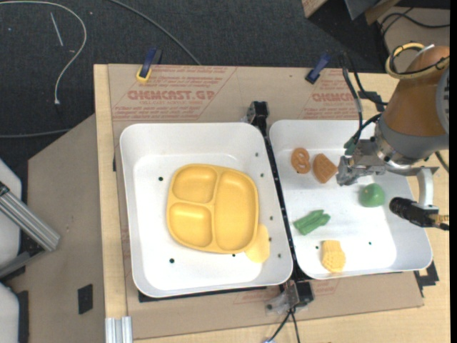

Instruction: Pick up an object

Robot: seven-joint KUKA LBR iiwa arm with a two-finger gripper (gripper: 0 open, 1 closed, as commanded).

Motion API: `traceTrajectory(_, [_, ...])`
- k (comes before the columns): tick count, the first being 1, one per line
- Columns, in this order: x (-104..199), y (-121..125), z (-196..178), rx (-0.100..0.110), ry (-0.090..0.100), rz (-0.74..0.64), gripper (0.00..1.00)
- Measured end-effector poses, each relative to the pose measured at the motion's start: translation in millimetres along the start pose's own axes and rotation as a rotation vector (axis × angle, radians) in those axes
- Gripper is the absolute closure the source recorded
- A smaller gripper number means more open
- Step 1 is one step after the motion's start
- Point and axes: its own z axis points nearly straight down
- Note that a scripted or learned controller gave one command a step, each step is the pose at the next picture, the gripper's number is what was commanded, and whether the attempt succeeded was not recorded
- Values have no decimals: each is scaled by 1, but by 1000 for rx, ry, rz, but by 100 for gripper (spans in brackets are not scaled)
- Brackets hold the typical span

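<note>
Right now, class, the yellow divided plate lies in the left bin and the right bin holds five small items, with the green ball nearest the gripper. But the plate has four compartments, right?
Not quite: the camera view shows the yellow divided plate has three compartments, not four. The rest stands.

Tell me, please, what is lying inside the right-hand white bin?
In the right bin: a pretzel, an orange-brown piece, a green ball, a green vegetable and a yellow piece. The gripper covers some floor.

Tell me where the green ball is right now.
The green ball lies in the right-hand bin, toward its right side, just below and right of the end effector, with the green leafy toy to its lower left.
</note>
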Motion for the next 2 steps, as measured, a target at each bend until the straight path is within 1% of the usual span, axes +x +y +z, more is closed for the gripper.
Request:
traceTrajectory(1, [-3, 0, -44, 0, 0, 0, 100])
traceTrajectory(2, [-3, -8, -100, -1, 0, 0, 100])
